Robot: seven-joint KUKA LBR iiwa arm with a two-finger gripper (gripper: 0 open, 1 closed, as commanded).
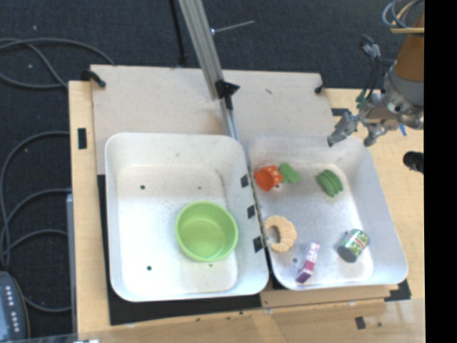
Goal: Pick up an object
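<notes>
Pale wooden bench top [86, 213] fills the frame, sitting on dark carpeted floor [86, 20] where black cables [28, 56] loop along the left edge, and a grey aluminium rail [203, 41] slants down from the top centre to the seam between the bins. Two shallow white plastic bins lie side by side: the left bin [143, 163] carries a round lime-green plastic bowl [207, 231] in its lower right, upright and open to the camera. Over in the right bin [382, 220], an orange-red round toy with a green leafy tip [271, 177] rests near the upper left, its long axis running roughly left to right with the green end pointing right. Just to its right, a ribbed green oblong toy [329, 182] lies tilted, upper left to lower right. Lower down, a tan ring-shaped doughnut toy [280, 234] sits against the bin's left wall, a pink and white small packet [308, 263] leans diagonally near the bottom, and a small green and silver can [353, 245] lies on its side at the lower right. At the upper right, the grey two-finger gripper [353, 133] hovers above the right bin's top rim, fingers spread apart, nothing between them, well clear of every toy.
</notes>
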